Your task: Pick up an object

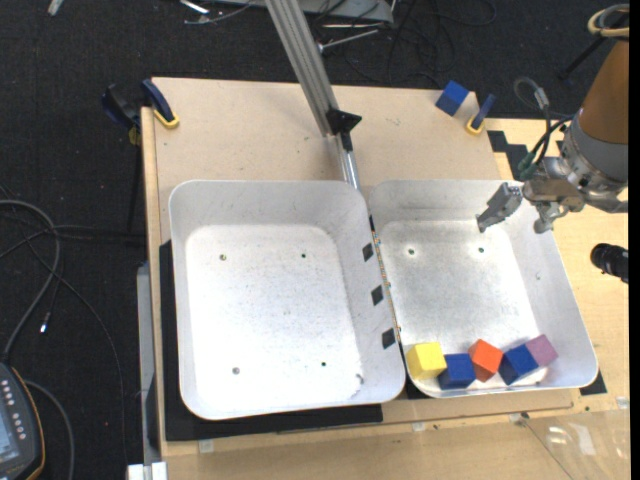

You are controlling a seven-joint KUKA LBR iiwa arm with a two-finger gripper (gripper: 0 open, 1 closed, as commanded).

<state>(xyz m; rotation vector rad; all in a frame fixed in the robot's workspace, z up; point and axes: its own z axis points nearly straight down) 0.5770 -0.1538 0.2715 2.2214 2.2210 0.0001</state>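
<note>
The gripper [520, 211] is hanging over the far right part of the right bin [440, 223], its fingers spread apart and pinching nothing. The blocks are sitting well apart from it, crowded along the bin's near wall: a yellow block [427, 358], a blue block [458, 370], an orange block [486, 358], another blue block [518, 363] and a purple block [541, 349]. They are touching one another, likely having slid down against the rim, so room for fingers looks tight. The bare bin floor between is leaving an open path toward them. The left bin [200, 208] is lying beside it on the surface [250, 128]
</note>
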